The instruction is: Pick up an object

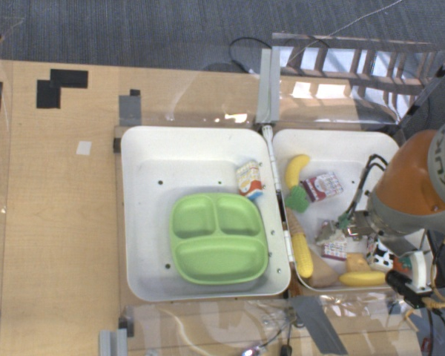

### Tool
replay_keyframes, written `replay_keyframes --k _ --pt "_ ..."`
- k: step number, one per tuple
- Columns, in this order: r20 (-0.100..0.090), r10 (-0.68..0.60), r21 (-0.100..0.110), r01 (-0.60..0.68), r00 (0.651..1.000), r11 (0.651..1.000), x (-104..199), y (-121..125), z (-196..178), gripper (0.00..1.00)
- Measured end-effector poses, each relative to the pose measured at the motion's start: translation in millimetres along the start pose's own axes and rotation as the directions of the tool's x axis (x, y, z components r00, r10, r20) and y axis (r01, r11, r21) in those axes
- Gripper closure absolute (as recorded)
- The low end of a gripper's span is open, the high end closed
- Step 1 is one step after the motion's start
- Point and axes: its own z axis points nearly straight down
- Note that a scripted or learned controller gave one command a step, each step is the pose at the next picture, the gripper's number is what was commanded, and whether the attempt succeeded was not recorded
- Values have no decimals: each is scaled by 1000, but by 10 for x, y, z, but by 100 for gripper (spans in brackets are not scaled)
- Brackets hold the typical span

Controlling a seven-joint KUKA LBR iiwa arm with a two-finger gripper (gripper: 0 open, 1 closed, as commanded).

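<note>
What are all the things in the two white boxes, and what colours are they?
Bins: 2, white, side by side on the wooden bench.
Plate: 1, green with three sections, left bin.
Small packet: 1, white with red and blue, left bin, above the plate's right corner.
Bananas: 2, yellow, right bin, one at the top left, one at the bottom right.
Corn cob: 1, yellow, right bin, left side.
Small carton: 1, dark red and white, right bin.
Green block: 1, right bin, under the top banana.
Arm: 1, grey and orange, over the right bin.
</note>
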Motion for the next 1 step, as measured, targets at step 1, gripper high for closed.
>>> replay_keyframes --k 1 --pt "0 -7 -8 7 1000 1000 20 34 -115 100"
